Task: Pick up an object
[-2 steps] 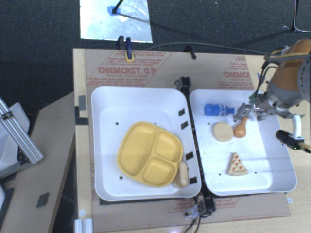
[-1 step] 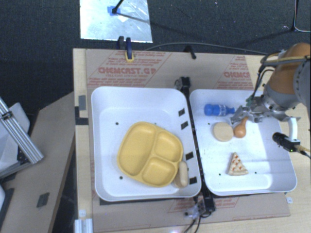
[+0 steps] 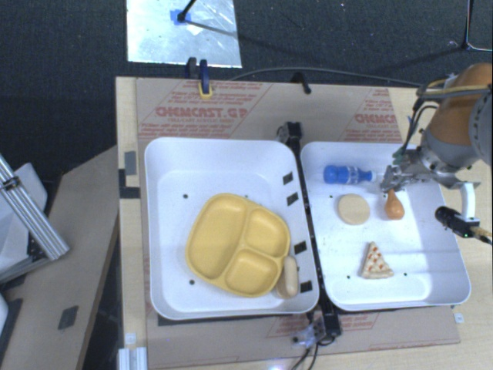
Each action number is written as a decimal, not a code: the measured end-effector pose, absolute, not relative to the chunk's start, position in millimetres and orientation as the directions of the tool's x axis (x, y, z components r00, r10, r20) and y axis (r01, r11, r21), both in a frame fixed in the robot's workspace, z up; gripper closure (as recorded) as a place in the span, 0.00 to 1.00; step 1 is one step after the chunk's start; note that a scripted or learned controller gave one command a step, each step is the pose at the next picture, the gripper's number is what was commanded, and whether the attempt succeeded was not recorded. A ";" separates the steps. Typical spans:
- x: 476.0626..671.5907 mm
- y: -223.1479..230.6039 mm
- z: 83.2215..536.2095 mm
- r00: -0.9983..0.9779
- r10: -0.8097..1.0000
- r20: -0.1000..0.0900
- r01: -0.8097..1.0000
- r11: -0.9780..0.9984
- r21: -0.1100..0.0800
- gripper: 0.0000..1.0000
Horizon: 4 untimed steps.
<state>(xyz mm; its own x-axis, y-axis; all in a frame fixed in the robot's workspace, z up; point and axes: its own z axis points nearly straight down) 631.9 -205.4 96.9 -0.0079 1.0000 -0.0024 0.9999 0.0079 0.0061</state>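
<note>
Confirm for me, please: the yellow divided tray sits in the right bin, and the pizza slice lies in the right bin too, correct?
Not quite. The camera view shows the yellow divided tray in the left bin; the pizza slice does lie in the right bin.

Arm reaches in from right — end effector angled down-left.

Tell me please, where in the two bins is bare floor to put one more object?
Left bin: bare strip behind the yellow tray. Right bin: bare floor beside the pizza slice. Crowded at the back, among blue bottle, round cookie, orange pear and gripper.
</note>
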 end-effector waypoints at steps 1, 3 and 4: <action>637.6 -203.5 161.9 -0.006 1.000 -0.002 1.000 0.006 0.009 1.00; 639.0 -199.5 231.8 -0.006 1.000 -0.001 1.000 0.006 0.004 1.00; 635.1 -151.4 223.8 -0.009 1.000 0.002 1.000 0.009 0.001 1.00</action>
